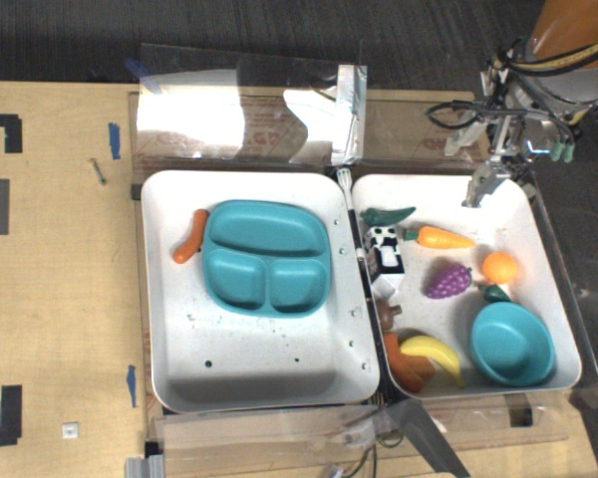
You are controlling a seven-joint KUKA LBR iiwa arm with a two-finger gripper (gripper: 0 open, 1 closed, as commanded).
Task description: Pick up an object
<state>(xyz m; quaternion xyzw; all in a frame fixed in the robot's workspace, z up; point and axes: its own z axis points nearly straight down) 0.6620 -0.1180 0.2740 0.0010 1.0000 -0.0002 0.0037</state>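
Poised at the far right corner, nothing picked yet.

My claw [481, 189] hangs over the far edge of the right bin [553, 267], and whether it is wide or narrow I cannot tell; nothing is between its tips. The pickable things lie below and nearer: carrot [444, 237], orange [499, 267], grapes [448, 281], banana [431, 355] and a teal bowl [512, 343], all close together, so I judge the carrot the easiest reach. The left bin [169, 297] holds a teal tray [267, 257] with a sausage [190, 237] beside it.
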